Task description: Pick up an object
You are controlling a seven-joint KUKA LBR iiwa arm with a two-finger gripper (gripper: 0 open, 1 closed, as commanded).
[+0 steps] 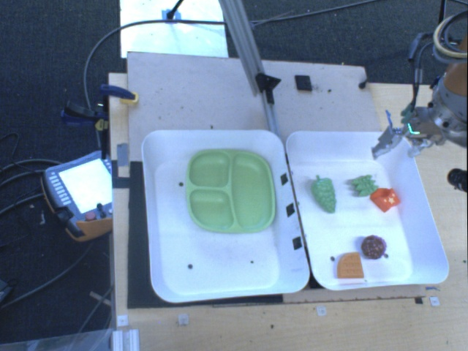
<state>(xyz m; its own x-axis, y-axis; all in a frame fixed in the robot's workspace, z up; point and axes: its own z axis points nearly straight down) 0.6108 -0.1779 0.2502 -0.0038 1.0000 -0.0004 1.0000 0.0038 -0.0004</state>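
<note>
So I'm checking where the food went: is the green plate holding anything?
Empty. The green plate in the left bin shows bare compartments; the toy food pieces all lie in the right bin.

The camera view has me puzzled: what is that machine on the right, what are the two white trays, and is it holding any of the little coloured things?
You are looking down at a slant from one fixed camera above a bench. The machine entering from the right is a robot arm, grey with an orange band near its wrist. At its end is the tool, the part meant for grasping. It sits above the upper right edge of the right bin and nothing is visible in it.

The two white trays are shallow bins side by side. The left bin holds a green divided plate. The right bin holds small toy-like pieces: a dark green bumpy piece, a small leafy green piece, a red piece, a dark round piece and an orange wedge. All five lie loose on the bin floor.
</note>
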